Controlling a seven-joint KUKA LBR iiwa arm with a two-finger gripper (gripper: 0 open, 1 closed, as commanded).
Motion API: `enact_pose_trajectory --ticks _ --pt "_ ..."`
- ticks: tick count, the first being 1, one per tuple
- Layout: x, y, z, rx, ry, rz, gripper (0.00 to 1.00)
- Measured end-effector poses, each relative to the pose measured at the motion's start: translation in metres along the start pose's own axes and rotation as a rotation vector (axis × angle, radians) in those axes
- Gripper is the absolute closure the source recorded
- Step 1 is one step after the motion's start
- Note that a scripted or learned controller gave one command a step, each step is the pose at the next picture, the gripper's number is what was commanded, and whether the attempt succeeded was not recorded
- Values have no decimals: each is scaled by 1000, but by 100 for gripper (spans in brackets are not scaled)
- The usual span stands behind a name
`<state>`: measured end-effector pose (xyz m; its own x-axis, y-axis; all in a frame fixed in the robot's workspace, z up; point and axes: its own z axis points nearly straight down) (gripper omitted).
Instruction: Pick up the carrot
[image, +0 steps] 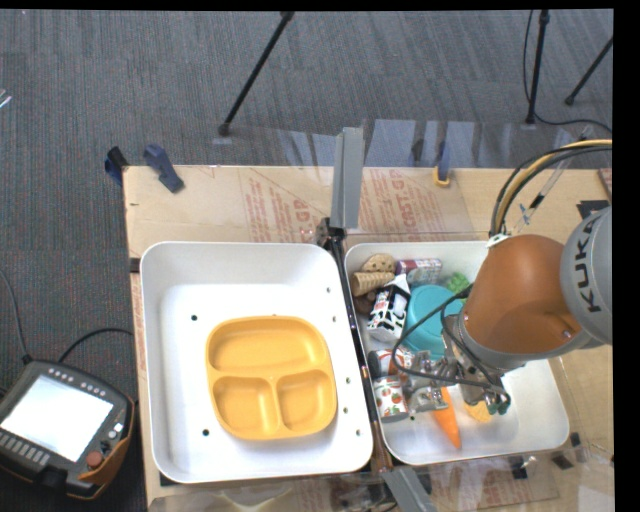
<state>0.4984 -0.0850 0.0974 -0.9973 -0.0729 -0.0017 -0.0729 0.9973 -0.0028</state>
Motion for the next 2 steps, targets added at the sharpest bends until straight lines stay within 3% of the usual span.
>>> enact_pose_trajectory --ticks 1,2 --pt "0 -1 0 2 0 1 0" --pt "0 0 -9 0 0 -3 100"
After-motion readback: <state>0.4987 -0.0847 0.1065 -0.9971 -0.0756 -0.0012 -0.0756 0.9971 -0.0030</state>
